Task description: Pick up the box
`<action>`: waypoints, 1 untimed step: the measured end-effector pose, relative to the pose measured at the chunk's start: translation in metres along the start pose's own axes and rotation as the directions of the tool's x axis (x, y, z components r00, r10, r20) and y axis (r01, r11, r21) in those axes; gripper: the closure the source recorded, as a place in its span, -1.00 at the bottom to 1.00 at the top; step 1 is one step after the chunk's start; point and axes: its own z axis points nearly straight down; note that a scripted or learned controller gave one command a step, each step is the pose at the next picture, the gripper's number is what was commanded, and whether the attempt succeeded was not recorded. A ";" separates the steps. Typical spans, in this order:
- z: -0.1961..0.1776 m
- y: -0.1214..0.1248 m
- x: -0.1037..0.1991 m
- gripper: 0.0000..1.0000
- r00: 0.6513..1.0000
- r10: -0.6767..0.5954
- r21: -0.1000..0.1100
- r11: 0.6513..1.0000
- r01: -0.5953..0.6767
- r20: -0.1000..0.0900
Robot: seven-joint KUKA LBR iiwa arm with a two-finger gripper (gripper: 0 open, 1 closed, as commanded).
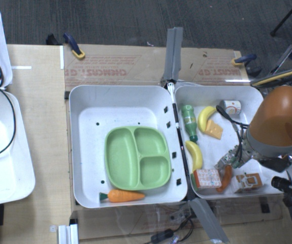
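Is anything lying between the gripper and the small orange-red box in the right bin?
Nothing visible separates them. The gripper hangs just right of the small orange-red box in the right white bin. A reddish sausage-shaped item lies against the box's right edge, crowding that side.

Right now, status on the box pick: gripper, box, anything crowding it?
Gripper low in right bin, just above the box. Box flat on the bin floor, not gripped. Sausage touching its right side, banana close above-left.

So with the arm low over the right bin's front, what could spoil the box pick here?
Crowding: the box touches a banana and a red-orange item, so the pincer may catch those instead. A second brown packet sits nearby and could be taken by mistake.
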 end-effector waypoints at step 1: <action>0.000 0.000 0.000 -1.00 1.000 0.000 0.000 1.000 0.000 0.001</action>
